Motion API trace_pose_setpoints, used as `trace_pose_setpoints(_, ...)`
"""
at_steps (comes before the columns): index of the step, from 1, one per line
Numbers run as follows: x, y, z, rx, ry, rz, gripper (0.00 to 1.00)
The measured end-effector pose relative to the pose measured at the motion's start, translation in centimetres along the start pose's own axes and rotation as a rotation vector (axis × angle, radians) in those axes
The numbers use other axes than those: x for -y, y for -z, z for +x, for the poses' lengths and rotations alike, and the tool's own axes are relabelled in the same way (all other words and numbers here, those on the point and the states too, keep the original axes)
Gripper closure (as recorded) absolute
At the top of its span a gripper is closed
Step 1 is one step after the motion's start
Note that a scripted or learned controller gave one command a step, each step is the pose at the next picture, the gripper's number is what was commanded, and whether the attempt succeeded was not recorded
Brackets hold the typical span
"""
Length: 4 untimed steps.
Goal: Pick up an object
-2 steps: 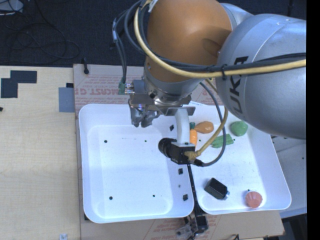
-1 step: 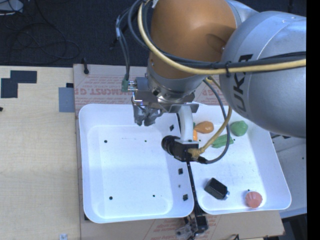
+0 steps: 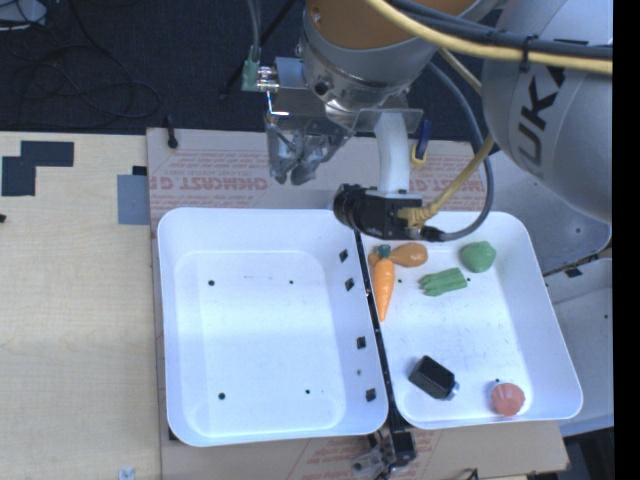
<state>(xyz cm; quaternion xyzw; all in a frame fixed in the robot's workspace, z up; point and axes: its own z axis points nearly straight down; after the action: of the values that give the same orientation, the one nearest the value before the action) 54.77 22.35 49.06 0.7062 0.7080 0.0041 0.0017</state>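
Note:
My gripper (image 3: 296, 164) hangs high over the cardboard behind the left bin's back rim, under the grey wrist and its orange band. I see nothing held in it. All the objects lie in the right bin (image 3: 545, 298). An orange carrot (image 3: 383, 283) rests along the divider, and a small orange lump (image 3: 409, 256) touches its top. To their right are a green pod (image 3: 443, 282) and a rounded green piece (image 3: 478, 256). Near the front lie a black block (image 3: 433, 377) and a pink-red ball (image 3: 507, 398).
The left bin (image 3: 180, 268) stands beside the right one, and black clips join them along the shared rim (image 3: 362, 343). A black camera unit with a yellow cable (image 3: 375, 213) sits over the right bin's back left corner. Brown cardboard lies under the bins.

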Motion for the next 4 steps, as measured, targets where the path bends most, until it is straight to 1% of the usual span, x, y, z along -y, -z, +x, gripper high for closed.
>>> trace_pose_setpoints(1, -0.9, -13.3, 1.9, 0.009, -0.001, 0.022, 1.0)
trace_pose_setpoints(2, -2.7, 2.0, 2.0, 0.0, 0.001, -0.003, 1.0)
trace_pose_setpoints(3, 6.1, -0.7, 2.0, 0.007, 0.001, 0.018, 1.0)
trace_pose_setpoints(4, 3.3, 5.0, 2.1, 0.003, -0.002, 0.006, 1.0)
